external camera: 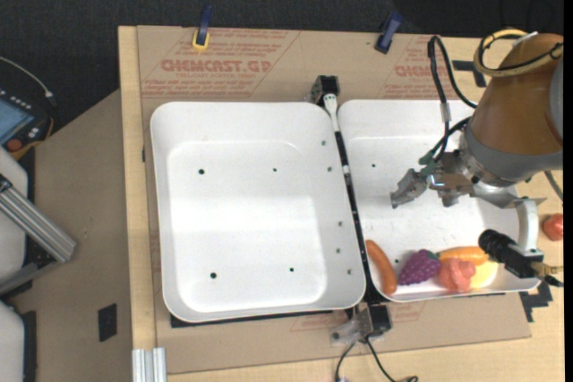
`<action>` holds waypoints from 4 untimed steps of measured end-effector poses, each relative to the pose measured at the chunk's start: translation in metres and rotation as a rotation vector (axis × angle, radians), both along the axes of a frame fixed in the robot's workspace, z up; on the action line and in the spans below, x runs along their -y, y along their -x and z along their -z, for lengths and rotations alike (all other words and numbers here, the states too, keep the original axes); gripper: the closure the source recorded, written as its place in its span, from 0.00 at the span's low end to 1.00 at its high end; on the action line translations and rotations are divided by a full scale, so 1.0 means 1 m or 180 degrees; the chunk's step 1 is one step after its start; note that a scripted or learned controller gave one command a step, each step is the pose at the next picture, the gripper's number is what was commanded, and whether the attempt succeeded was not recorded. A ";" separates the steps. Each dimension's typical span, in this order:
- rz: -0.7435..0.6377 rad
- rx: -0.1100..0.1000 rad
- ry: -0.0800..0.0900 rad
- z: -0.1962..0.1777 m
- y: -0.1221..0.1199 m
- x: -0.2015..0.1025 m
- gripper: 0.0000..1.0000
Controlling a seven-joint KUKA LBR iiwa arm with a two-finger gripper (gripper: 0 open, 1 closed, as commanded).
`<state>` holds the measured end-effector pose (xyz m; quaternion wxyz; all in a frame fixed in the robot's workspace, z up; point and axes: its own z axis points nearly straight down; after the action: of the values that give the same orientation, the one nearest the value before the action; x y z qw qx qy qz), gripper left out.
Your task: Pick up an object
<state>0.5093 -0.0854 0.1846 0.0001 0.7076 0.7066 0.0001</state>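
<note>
One sausage (380, 267) lies roughly lengthwise, up-left to down-right; hand (405, 190) seemingly open, empty.

1. You've got loads of open floor in the left bin (242, 201); its white bottom is bare from wall to wall.
2. The right bin (394, 139) has open floor across its far half and middle, up to where the claw (407, 190) hangs.
3. The clutter's all jammed along the near wall of that bin: a sausage (380, 267), purple grapes (419, 267), an orange carrot (466, 254) and a red piece (455, 275), packed touching each other, so there's hardly any gap for a finger between them.
4. The black divider strip (345, 183) runs between the bins, with clamps at both ends.
5. The arm (519, 103) itself covers the right bin's right side.
</note>
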 end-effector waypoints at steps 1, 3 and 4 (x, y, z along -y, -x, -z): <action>-0.0021 0.0025 0.0002 -0.039 -0.056 -0.031 0.00; 0.0023 -0.0001 0.0006 -0.122 0.005 0.055 0.00; -0.0001 -0.0023 -0.0008 -0.076 0.032 0.031 0.00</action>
<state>0.4775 -0.1167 0.2605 -0.0033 0.7074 0.7068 -0.0015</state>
